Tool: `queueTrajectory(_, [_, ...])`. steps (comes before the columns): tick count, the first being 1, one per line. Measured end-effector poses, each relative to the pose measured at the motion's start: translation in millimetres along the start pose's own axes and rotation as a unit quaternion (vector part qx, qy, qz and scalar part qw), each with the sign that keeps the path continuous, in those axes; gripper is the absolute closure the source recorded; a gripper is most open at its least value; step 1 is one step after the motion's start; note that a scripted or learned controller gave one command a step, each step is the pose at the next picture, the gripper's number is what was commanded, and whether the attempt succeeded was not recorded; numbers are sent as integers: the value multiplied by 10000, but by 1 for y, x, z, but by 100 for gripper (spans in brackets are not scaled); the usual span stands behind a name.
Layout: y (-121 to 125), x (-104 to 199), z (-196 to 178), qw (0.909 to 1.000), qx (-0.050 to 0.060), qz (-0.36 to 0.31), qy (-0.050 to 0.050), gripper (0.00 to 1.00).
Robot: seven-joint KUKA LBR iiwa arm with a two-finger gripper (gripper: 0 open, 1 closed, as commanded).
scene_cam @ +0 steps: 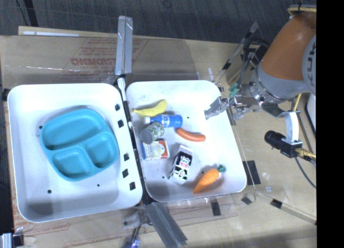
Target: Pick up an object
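The right bin [177, 92] holds a yellow banana [150, 108], a blue and white bottle [165, 120], an orange-red sausage [190, 134], a small round can [152, 132], a small carton with a red label [156, 149], a black and white cow-print box [181, 167] and an orange carrot with a green top [207, 179]. My gripper [217, 107] hangs at the bin's right rim, above and to the right of the sausage, with nothing seen between its fingers.
The left bin [24, 150] holds a blue divided plate [79, 142]. A metal bar [124, 45] stands upright at the back between the bins. The bench around them is cardboard with black tape marks.
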State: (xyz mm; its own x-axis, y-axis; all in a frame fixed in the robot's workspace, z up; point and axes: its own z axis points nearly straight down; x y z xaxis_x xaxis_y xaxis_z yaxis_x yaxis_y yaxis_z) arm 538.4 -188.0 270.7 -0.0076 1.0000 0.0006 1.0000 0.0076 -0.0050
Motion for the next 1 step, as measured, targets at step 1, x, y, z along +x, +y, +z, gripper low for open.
queueTrajectory(1, [33,16,143,9971,8,-761,2,0])
